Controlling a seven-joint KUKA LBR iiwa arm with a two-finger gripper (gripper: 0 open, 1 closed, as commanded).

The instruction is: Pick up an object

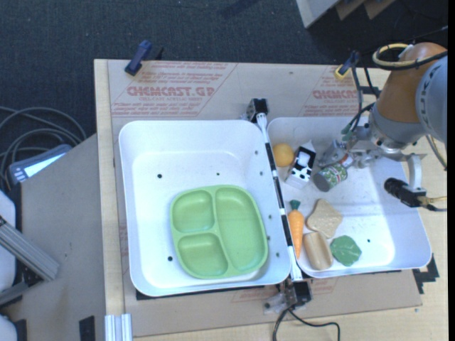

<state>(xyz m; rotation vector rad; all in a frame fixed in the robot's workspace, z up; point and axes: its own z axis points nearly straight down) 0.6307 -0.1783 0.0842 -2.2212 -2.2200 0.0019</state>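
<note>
Right now the arm (409, 91) reaches in from the right, its orange band above the wrist, and its claw (340, 163) is down in the right bin (405, 251), near that bin's back left part. Directly at the claw tip lies a small grey and green can (331, 175), tipped on its side; the claw seems to be touching it or very close, but from where I stand I cannot tell how far the claw is parted or whether it has hold of the can.

Just left of the can sits a black and white block (304, 165), and beside that a yellow ball-like thing (283, 154) against the bin's left wall. Nearer the front of the same bin lie a carrot (296, 225) along the left wall, a slice of bread (325, 219), a bread roll (317, 251) and a green leafy piece (345, 250), all close together.

The left bin (142, 155) holds a green divided plate (217, 231), lying flat toward its front. Both bins rest on the tabletop (114, 105), which has red lettering printed across it.
</note>
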